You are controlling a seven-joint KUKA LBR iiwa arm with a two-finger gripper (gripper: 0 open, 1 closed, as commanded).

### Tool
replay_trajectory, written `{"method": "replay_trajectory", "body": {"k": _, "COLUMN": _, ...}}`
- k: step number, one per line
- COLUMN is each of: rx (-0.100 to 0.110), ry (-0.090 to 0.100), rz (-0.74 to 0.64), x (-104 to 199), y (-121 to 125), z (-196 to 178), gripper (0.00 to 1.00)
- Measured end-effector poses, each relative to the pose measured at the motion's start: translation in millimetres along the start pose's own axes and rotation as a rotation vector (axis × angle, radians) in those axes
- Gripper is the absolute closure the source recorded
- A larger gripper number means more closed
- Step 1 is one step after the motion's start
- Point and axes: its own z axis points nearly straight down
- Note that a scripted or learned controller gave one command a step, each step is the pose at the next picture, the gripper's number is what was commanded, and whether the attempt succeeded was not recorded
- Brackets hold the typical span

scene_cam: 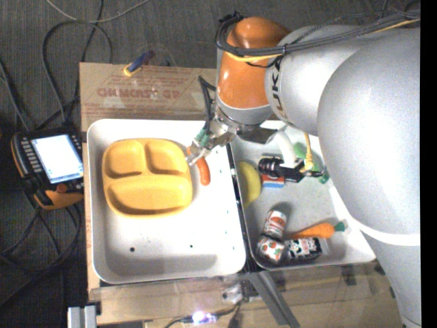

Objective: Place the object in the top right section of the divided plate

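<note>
Dark carpet floor [102, 19] strewn with cables [54, 29], cardboard [143, 91] beneath.

Your tabletop [102, 294] carries two shallow white plastic bins side by side: the left bin [164, 255] and the right bin [311, 214]. A flat brown cardboard sheet [140, 91] lies behind them.

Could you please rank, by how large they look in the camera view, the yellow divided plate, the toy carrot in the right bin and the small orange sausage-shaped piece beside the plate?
Largest to smallest:
1. Yellow divided plastic plate
2. Orange toy carrot with green top
3. Small orange sausage-shaped piece, shorter than the carrot
</note>
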Motion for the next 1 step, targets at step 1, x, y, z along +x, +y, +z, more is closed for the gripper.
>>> {"method": "replay_trajectory", "body": {"k": 1, "rx": -0.001, "ry": -0.003, "rz": -0.126, "x": 23.4, "y": 45.5, "z": 19.2, "gripper": 1.0}}
